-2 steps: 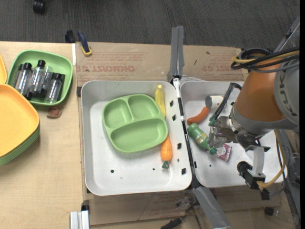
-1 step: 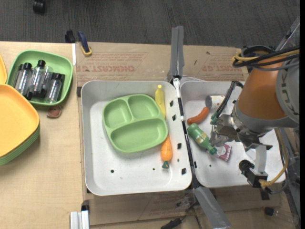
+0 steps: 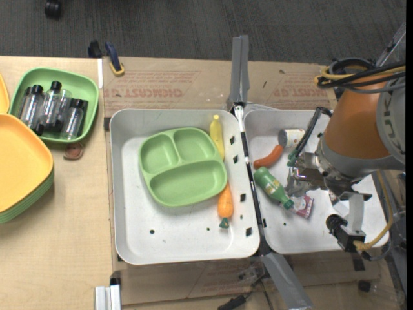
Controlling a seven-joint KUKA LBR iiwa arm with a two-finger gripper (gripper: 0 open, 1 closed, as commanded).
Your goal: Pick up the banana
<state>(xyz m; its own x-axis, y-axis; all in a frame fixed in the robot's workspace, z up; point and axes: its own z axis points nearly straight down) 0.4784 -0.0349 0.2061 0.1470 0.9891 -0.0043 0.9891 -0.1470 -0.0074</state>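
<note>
Where bins meet, banana [image 3: 217, 136] beside plate [image 3: 184, 166]

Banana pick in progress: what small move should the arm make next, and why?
Probably shift the gripper left across the divider toward the yellow banana. The gripper sits over the right white bin, near the green bottle, while the banana lies in the left white bin, beside the green divided plate.

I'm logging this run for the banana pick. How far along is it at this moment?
Nothing looks done yet: the banana lies in the left bin, against the upper right edge of the green divided plate. In hand: the gripper is over the right bin, beside the green bottle, apart from the banana. Left to do: cross to the left bin, grasp the banana and lift it.
</note>
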